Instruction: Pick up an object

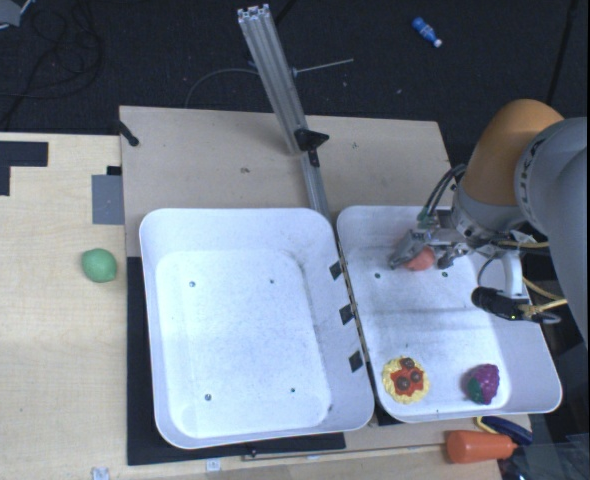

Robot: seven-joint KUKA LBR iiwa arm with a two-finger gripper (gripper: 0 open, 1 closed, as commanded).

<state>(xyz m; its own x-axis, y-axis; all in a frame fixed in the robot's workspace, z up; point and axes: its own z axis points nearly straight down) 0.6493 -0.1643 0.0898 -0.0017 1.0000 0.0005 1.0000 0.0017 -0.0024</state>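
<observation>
Tool (422, 255) low in right bin (535, 388), metal fingers closed around small reddish rounded object (420, 259); flat yellow pizza toy (405, 379) and bumpy purple grapes (482, 383) near front rim.

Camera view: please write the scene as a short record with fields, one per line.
arm: enters from the right, gripper low over the right bin
at gripper: small red-orange object; grasp cannot be confirmed
right bin, near edge: yellow and red toy, purple grape toy
outside the bins: green ball on the left, orange carrot-like toy in front
</observation>
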